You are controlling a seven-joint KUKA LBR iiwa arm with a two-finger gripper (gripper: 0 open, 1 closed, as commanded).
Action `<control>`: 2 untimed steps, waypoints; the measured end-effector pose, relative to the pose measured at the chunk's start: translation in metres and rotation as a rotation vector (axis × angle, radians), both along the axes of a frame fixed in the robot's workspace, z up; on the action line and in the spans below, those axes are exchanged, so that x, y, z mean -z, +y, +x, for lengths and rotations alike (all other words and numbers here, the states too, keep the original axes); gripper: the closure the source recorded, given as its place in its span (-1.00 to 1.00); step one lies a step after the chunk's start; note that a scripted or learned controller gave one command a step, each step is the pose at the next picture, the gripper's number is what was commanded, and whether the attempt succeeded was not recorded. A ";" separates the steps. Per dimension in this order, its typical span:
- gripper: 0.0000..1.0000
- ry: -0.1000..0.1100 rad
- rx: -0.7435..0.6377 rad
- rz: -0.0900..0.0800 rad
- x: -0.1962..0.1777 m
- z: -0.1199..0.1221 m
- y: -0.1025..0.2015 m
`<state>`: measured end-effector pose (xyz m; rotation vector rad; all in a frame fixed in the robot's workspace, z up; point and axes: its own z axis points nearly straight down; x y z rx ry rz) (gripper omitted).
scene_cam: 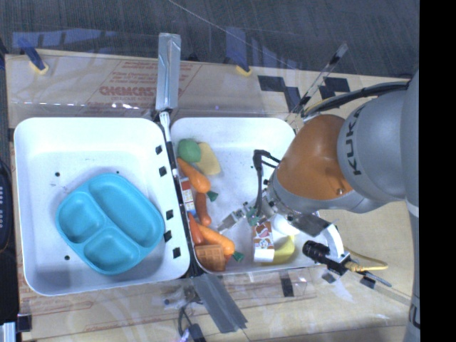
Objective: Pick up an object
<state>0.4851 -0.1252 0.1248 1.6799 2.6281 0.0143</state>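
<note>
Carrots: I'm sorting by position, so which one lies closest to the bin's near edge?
The carrot at the bottom of the right bin, beside the brown block. The other carrot lies farther up, under the green item.

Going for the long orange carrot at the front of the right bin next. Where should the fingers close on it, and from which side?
Probably grip the carrot across its thick middle, coming straight down. It lies flat and slanted, so the fingers should close across its width. The brown block touches its lower side and the bin's divider crowds its left end, so a side approach looks blocked. The gripper hovers just to its right.
</note>
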 end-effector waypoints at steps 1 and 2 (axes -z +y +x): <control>-1.00 0.025 0.003 0.001 0.035 0.080 0.026; 1.00 0.031 -0.001 0.004 0.027 0.080 0.027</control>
